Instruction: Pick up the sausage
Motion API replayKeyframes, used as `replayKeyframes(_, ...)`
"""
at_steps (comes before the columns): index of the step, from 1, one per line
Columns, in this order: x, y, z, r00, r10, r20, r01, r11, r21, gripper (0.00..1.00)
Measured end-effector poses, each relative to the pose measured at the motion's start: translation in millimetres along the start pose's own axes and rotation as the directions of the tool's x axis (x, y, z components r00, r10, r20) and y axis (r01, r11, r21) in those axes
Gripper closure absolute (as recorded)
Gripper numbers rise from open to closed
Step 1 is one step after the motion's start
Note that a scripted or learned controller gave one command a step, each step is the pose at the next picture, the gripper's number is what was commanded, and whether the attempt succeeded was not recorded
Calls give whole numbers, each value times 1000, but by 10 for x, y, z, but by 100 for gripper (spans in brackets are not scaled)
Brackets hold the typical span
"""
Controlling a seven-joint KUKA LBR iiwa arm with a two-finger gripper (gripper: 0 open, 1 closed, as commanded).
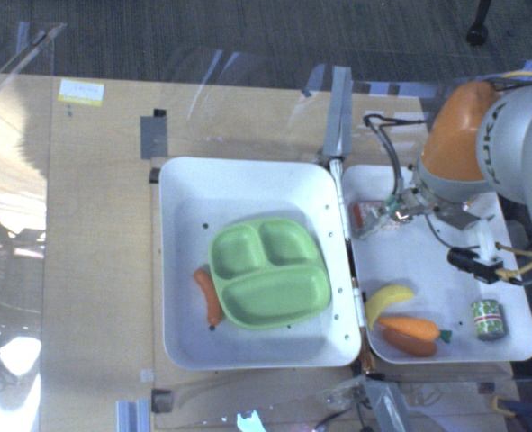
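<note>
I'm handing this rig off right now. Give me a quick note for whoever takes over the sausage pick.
Gripper: over the right bin's upper left corner; finger state unreadable.
Sausage: in the left bin, lying against the left edge of the green divided plate, untouched.
Right bin holds a banana, carrot and small can.
Done: nothing. Left: cross to the left bin, grasp, lift.

Evenly bright, slightly soft — window glare washes the bench point(13, 241) left.
</note>
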State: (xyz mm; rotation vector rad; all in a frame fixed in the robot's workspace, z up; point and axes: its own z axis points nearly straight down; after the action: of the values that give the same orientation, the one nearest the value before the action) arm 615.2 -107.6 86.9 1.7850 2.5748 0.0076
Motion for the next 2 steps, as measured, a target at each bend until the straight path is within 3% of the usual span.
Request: replayKeyframes(2, 206, -159, -11, 995, -103, 2, 103, 995, -1, 0)
